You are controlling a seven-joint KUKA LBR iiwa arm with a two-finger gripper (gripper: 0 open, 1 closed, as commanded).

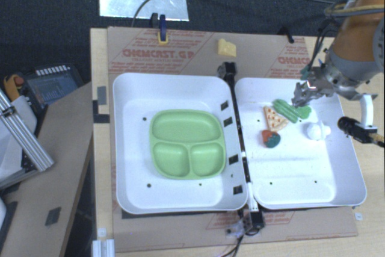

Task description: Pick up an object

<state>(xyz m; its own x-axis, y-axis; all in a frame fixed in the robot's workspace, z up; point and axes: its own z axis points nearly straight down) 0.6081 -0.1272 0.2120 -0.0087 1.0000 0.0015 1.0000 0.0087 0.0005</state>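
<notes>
1. Two shallow white plastic bins are seen side by side on the counter (pixel 102 147); the left bin (pixel 129 129) carries a pale green three-compartment tray (pixel 185 144).
2. The candidate objects are located in the right bin (pixel 313 180): a green ridged toy vegetable (pixel 291 111), a tan wedge-shaped toy slice (pixel 275 118), a small round red and teal piece (pixel 271 138) and a white ball-like item (pixel 314 130).
3. The end effector (pixel 302 93) is positioned just above the far end of the green vegetable.
4. Its state cannot be told; no object is seen to be held.
5. The approach step is judged to be in hand.
6. A final descent and closure on the vegetable are judged to be required next.
</notes>
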